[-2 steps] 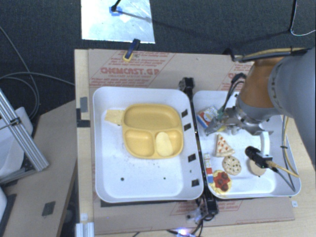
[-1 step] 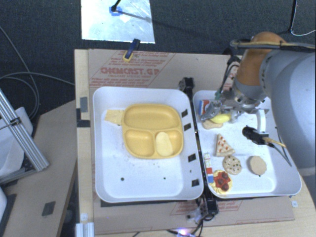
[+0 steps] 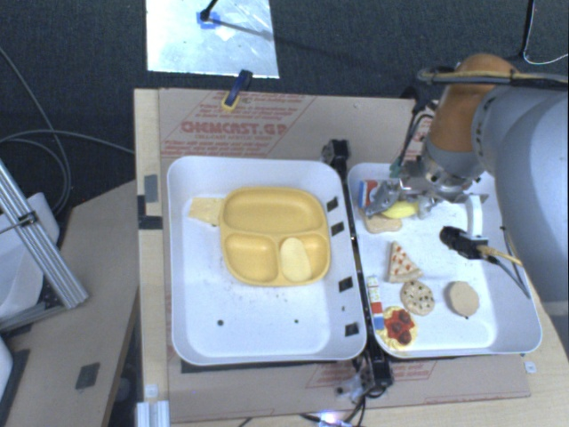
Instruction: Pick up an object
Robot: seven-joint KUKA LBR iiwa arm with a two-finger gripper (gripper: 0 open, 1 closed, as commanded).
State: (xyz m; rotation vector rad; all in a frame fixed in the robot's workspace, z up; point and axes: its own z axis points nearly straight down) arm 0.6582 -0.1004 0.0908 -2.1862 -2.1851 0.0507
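Two bins here, and the gripper (image 3: 397, 201) is down in the right bin (image 3: 507, 323) at about 11 o'clock, fingers closed around a yellow lemon-shaped toy (image 3: 401, 210). Looks like the grasp step; next up is lifting straight without dropping it.

The grey arm (image 3: 524, 149) enters from the right side of the camera view and fills the upper right corner with its broad rounded link. Its orange band (image 3: 462, 105) sits just above the wrist, which bends downward and to the left. The pincer (image 3: 397, 199) hangs at the end, pointing down, its metal parts low and close to the surface beneath.
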